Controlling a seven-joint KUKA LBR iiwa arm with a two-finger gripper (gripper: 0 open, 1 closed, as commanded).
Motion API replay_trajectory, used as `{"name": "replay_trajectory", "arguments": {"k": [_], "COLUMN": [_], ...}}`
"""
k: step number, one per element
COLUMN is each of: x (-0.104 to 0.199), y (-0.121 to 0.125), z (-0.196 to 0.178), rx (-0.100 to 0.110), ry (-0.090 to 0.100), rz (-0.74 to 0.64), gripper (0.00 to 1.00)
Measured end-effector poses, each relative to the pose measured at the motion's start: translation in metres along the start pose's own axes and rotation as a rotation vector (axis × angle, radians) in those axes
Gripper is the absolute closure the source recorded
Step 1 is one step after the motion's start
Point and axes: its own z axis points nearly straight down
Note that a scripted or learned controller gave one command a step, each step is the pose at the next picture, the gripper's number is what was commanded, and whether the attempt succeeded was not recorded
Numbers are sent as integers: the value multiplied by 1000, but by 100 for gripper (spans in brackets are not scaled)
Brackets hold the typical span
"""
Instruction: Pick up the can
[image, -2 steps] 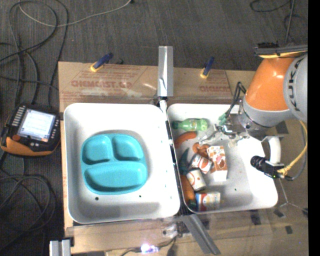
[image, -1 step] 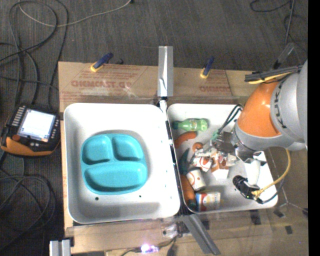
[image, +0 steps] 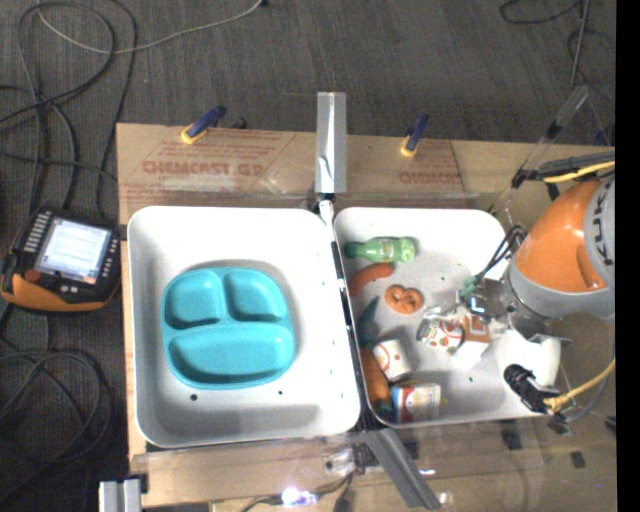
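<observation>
Camera view: can (image: 415, 402) lying on its side at right bin's (image: 440, 222) near edge, beside small cup (image: 391, 358). Gripper (image: 462, 322) nearby, over bin's middle right; grip state unclear.

Small metal can lying on its side in the right bin

The small cylindrical metal can (image: 416, 402) has a label in blue, red and white, with a silver end facing right. It lies on its side, its long axis running about left to right, near the front wall of the right white bin (image: 470, 222), close to the front left corner.
</observation>
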Motion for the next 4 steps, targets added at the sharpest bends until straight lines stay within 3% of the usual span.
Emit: {"name": "replay_trajectory", "arguments": {"k": [1,2,3,4], "x": [1,55,0,1], "y": [1,-12,32,32], "z": [-9,-136,-165,-165], "rx": [0,65,64,64], "ry": [2,-8,-7,-7], "rz": [0,177,153,152], "gripper": [100,100,100,0]}}
